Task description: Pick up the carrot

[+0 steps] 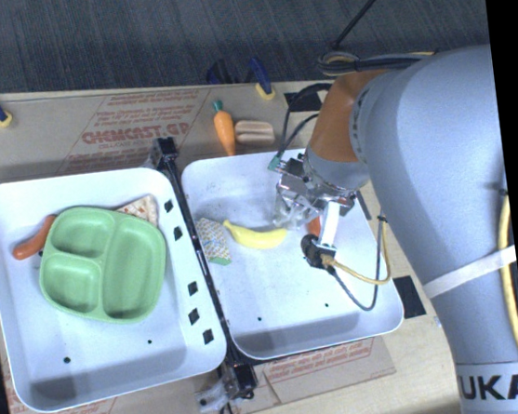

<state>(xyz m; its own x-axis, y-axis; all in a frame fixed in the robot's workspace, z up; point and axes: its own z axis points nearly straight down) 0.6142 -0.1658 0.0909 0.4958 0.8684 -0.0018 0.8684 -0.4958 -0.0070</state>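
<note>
The carrot (223,131), orange with a small green top, lies outside both bins on the table (118,125), just beyond the far rim of the right bin (283,330) near its far left corner. Just beside the carrot, to its right, rests a short tan wooden block (255,132), also on the table. The gripper (295,208) sits low inside the right bin, well apart from the carrot, and whether it is released or clenched cannot be told from this angle. A yellow banana (257,236) lies on the bin floor just left of the gripper, and a small patterned, greenish item (212,240) lies left of the banana, near the wall between the bins. A small orange-red thing (313,227) shows just under the gripper's body, too hidden to name. In the left bin (35,369) a green divided plate (104,263) rests over an orange sausage-like piece (33,240) and a tan cracker-like piece (140,208), both poking out at its far edge.
</note>
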